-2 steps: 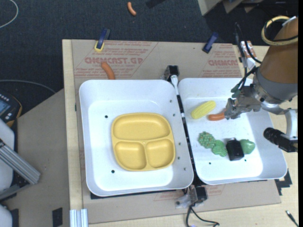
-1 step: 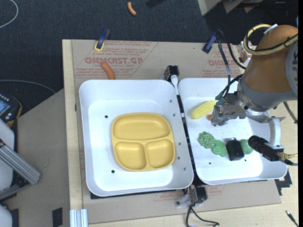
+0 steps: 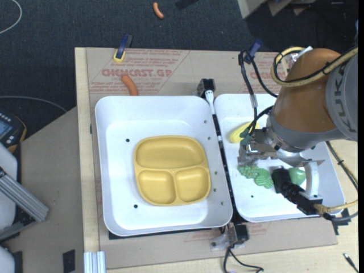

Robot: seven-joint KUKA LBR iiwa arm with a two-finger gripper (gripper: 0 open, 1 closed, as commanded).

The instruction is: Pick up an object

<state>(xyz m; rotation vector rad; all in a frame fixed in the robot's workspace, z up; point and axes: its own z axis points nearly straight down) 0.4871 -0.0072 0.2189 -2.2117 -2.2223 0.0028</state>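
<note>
Left bin [image 3: 108,152]: holds a yellow divided tray [image 3: 172,169], flat, long axis roughly left-right.
Right bin [image 3: 250,203]: a yellow piece [image 3: 238,133] beside a bumpy green toy [image 3: 256,175], which seems to run diagonally toward lower right.
Gripper [image 3: 263,152]: above the green toy; finger spacing hidden, cannot tell.

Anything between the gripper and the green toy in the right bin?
Nothing visible. The gripper hangs right above the green toy in the right bin; the yellow piece lies behind it, toward the bin's far wall.
</note>
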